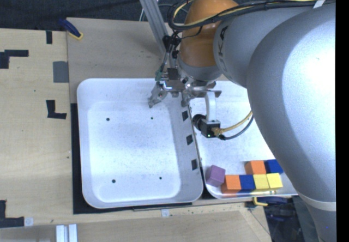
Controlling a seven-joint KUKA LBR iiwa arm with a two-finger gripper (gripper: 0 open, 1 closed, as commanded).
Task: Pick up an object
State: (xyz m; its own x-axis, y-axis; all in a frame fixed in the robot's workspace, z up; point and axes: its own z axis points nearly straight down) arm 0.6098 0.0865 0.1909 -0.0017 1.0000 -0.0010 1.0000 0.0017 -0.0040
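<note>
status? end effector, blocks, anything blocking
End effector over the left bin's far rim. Blocks untouched in right bin: purple block, orange, blue, yellow. Nothing blocking them.

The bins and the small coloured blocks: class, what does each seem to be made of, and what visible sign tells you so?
Bins: probably moulded plastic, matte white, judging by rounded corners and a smooth raised rim. Coloured blocks: perhaps painted wood or foam; flat, even colour with no shine, so the look leaves it open.

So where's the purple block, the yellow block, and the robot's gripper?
purple block [216,174], camera view, on its top face.
yellow block [262,181], camera view, on its top face.
gripper [158,95], camera view, at its tip, over the left bin's far edge.
</note>
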